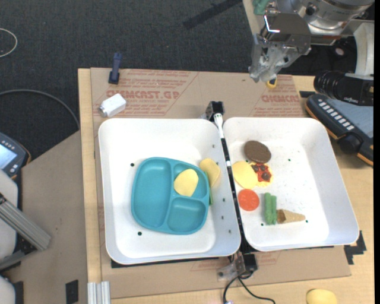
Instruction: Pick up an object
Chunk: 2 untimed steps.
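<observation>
Right bin (309, 133), near its left edge: brown disc (257, 151), yellow piece (243, 174), orange disc (248, 200), green stick (270, 209) (all lying flat).

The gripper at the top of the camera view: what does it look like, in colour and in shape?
The gripper is mostly grey metal, with a blocky dark body that bears a white-edged rectangular face. Its lower part narrows downward, and a small yellow patch shows at its lower end. A green part sits above it at the picture's top edge. The arm behind it is rounded, light grey and white.
</observation>
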Tool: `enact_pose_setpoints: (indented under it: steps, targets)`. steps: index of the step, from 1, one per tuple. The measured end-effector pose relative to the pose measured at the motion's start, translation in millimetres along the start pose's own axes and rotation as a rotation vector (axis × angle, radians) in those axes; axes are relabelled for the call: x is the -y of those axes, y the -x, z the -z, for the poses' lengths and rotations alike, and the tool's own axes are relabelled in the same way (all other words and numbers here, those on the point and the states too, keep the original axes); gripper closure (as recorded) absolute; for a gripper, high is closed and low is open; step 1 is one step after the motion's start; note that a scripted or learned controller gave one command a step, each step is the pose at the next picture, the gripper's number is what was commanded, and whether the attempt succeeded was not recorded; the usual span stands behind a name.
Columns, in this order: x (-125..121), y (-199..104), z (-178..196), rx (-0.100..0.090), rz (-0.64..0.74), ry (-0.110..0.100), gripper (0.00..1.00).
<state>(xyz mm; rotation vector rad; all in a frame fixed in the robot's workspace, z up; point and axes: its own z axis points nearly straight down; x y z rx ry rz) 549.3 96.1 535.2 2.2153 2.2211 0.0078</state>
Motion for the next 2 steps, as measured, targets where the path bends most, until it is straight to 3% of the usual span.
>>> enact_pose_setpoints:
  steps: [1, 2]
  targets:
    - [73.4, 35.6, 1.2, 0.0, -0.006, -0.01, 1.0]
    - [72.5, 31.2, -141.3, 0.003, -0.004, -0.024, 1.0]
